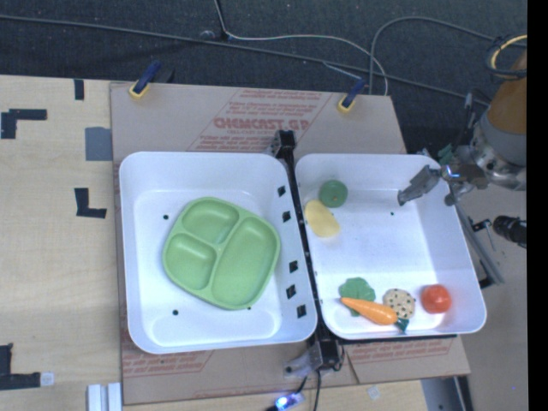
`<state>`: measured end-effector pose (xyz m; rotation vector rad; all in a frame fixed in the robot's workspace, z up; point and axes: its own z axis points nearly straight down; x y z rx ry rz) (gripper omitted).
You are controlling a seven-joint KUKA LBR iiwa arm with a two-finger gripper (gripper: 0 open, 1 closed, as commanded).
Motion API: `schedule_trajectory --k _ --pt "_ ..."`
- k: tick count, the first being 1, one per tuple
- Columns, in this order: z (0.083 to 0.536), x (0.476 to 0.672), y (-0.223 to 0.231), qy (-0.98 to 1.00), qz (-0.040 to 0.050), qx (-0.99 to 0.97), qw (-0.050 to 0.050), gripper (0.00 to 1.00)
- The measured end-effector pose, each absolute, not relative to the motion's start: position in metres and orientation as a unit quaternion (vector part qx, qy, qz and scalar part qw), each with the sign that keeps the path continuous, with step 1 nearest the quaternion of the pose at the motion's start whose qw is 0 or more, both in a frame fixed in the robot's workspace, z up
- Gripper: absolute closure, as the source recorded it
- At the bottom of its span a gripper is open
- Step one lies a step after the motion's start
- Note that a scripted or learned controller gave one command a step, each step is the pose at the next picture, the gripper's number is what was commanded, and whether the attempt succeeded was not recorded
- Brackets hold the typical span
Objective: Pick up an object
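Note:
The right bin [445,229] holds a green round item [333,193] and a yellow lemon-shaped one [322,219] near its left wall. Along its front lie a green broccoli piece [357,289], an orange carrot [369,310], a speckled cookie [398,301] and a red tomato [437,298]. My gripper [433,185] hovers over the bin's back right corner, open, with nothing between its fingers. It is well apart from all the objects.
The left bin [141,187] carries a green divided plate [223,252]. A black divider [294,221] joins the two bins. Both bins rest on a cardboard sheet [248,122] clamped at its back. Cables run across the dark floor behind.

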<state>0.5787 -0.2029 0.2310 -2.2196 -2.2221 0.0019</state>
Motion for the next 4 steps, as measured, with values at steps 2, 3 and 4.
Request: schedule_trajectory --k 2,3,4 --pt "0.118 0.582 -0.2 -0.708 0.0026 -0.707 0.003 0.0" --pt "0.084 0.582 -0.199 -0.708 0.0009 -0.706 -0.001 0.0" --pt "0.097 0.584 -0.2 -0.708 0.0001 -0.706 -0.003 1.0"
